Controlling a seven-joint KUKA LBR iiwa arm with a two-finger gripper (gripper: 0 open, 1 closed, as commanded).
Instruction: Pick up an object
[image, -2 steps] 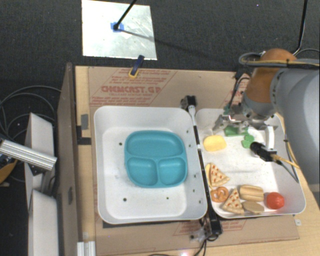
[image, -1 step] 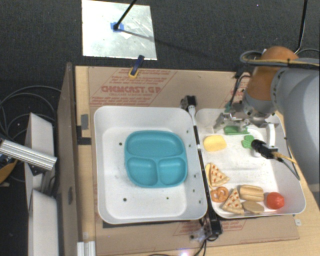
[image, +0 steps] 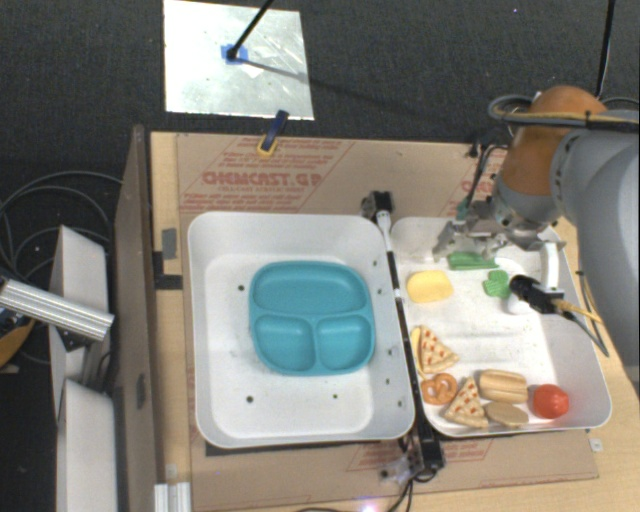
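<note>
While hovering low at the far edge of the right white bin (image: 590, 400), gripper (image: 462, 240) sits just above the flat green plastic piece (image: 466, 261); finger state impossible to tell. Best to descend straight, centre over the piece, close gently, then lift clear of the yellow lemon-shaped toy (image: 430, 287).

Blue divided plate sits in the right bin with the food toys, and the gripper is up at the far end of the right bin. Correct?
Not quite. The camera view shows the blue divided plate alone in the left bin, not among the food toys. The gripper is indeed at the far end of the right bin.
</note>
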